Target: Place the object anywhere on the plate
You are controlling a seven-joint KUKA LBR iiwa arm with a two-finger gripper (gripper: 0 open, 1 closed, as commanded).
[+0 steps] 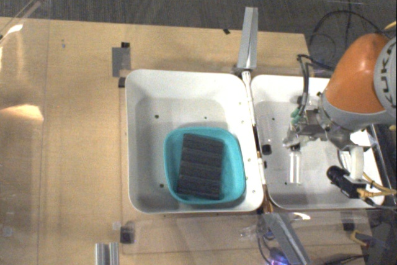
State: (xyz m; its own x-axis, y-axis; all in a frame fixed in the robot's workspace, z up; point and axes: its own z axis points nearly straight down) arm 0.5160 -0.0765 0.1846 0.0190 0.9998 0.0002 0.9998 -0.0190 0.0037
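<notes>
Dark ridged block (200, 166) on teal plate (234, 152) | long axis near-vertical | gripper (296, 166) state unclear

Object (200, 166): dark grey-black ribbed block, rectangular, cross ridges along its length.
Object pose: lying flat, long axis running near-to-far with a slight tilt.
Object location: on the plate, roughly centred, inside its rim.
Plate (236, 166): turquoise, rounded-square, shallow raised rim.
Plate location: left bin, toward its near right corner.
</notes>
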